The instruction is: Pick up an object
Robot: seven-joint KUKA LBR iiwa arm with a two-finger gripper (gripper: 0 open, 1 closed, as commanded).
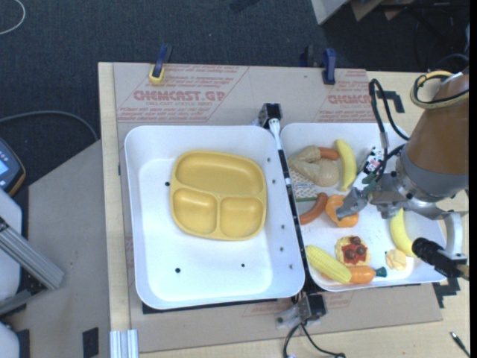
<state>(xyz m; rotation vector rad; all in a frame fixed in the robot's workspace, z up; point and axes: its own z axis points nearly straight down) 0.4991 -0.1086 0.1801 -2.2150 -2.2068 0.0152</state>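
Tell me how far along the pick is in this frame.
Done: the arm has reached into the right bin, and the gripper is low over an orange piece among the toy food. In hand: nothing that I can confirm; the grip cannot be judged from this view. Left: a clear grasp and a lift. The yellow tray sits in the left bin.

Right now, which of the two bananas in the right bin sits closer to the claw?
The banana at the bin's right side, just right of the claw. The other banana lies farther up, beside the beige piece.
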